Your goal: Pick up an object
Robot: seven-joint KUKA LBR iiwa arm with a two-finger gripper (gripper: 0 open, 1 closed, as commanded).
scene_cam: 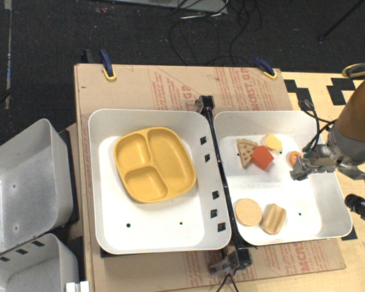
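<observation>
Gripper [301,166] is seen low over the right bin [328,221] — beside a small orange piece [294,157]. Whether anything is gripped cannot be told. Red block [263,157] is seen nearby — apart from it.

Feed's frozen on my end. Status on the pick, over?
Gripper low in right bin, nothing seen between fingers. Small orange piece right beside it. Red block, waffle wedge left, apart. Path clear.

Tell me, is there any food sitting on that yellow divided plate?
No. The yellow plate in the left bin has nothing on it; the food pieces lie in the right bin.
</observation>
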